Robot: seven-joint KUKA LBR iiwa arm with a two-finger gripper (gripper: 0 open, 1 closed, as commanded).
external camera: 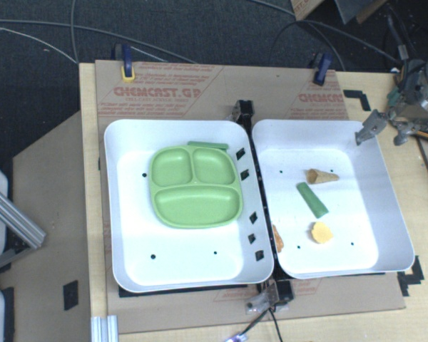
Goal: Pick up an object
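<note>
Green stick (pixel 312 199) lies alone mid-bin; gripper (pixel 385 127), spread wide and holding nothing, should straddle its narrow width.

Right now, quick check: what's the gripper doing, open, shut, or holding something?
Gripper: open, holding nothing, over the upper right corner of the right bin.
</note>
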